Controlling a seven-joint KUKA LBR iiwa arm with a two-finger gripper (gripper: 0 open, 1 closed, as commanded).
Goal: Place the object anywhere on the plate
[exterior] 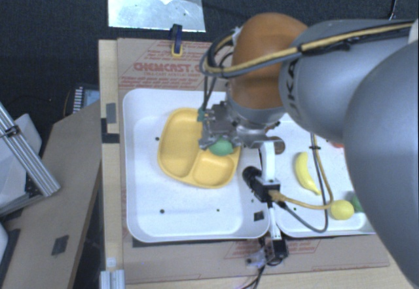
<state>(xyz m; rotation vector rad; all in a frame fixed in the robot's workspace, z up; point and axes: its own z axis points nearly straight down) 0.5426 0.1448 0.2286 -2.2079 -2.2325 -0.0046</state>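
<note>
- Yellow plastic plate point(190, 150), divided into compartments, lying in left white bin point(147, 215), toward bin's 1 o'clock region.
- Green object point(222, 147), small and rounded, located at plate's 3 o'clock edge, directly beneath gripper point(215, 138).
- Object position relative to jaws: right at the fingertips, at gripper's 5 o'clock side, touching or just below the metal finger hardware; whether actually between the jaws cannot be told.
- Jaw state: cannot be told; finger tips hidden among dark hardware and by wrist above.
- Object contact with plate: appears over the plate's right-hand compartment rim; resting or lifted cannot be told.
- Grey arm point(353, 84) with orange band point(262, 52) entering from 3 o'clock, covering much of right white bin point(314, 227).
- Yellow banana point(305, 172) in right bin, at 3 o'clock from plate, well apart from gripper.
- Yellow ball point(341, 209) at 5 o'clock from banana, near it, with a green item point(355, 203) just beside, mostly hidden by arm.
- Cardboard sheet point(157, 65) under both bins, printed lettering at 12 o'clock.
</note>
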